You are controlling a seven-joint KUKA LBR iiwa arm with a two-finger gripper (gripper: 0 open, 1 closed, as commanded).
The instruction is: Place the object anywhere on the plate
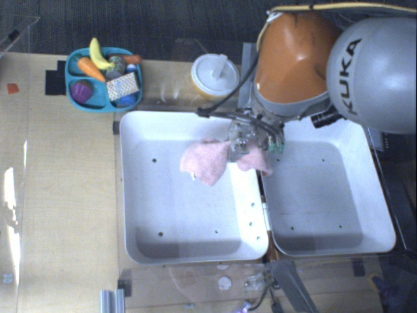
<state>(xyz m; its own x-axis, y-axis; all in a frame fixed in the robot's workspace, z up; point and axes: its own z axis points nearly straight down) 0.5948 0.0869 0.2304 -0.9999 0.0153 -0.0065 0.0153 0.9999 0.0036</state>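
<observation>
Pink cloth draped over the ridge between the two bins, under the gripper.

The gripper [255, 142] sits just above the pink cloth [208, 162], which lies mostly in the left bin [150, 227] with one end reaching toward the right bin [332, 233]. Whether the fingers are spread or pinching the cloth cannot be told. A blue tray [77, 103] of toy food rests on the bench [58, 207], well apart.
</observation>
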